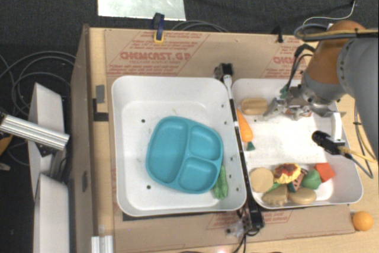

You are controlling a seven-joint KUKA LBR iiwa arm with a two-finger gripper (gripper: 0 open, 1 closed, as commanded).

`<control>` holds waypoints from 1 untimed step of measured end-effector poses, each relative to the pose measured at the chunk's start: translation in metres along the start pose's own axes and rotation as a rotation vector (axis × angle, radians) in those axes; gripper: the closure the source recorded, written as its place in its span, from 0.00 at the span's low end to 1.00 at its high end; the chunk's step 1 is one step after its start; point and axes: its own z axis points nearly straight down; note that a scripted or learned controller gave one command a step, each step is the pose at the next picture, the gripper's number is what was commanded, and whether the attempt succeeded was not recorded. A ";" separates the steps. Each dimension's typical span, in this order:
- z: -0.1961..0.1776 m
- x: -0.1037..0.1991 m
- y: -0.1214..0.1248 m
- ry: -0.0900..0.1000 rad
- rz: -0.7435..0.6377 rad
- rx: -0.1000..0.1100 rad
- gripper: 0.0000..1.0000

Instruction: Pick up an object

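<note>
Toy foods [290,182] crowd the right bin's [349,189] near edge; claw [288,108] — grip state indiscernible — hovers above; blue tray [185,154] fills left bin [127,127] on the cardboard-covered desk [160,53].

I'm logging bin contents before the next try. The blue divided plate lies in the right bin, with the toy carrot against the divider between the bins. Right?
Not quite. The camera view shows the blue divided plate in the left bin, not the right one. The rest holds: the toy carrot lies against the divider between the bins, on the right bin's side.
</note>
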 end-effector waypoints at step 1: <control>0.002 -0.005 0.025 0.019 0.004 0.078 0.00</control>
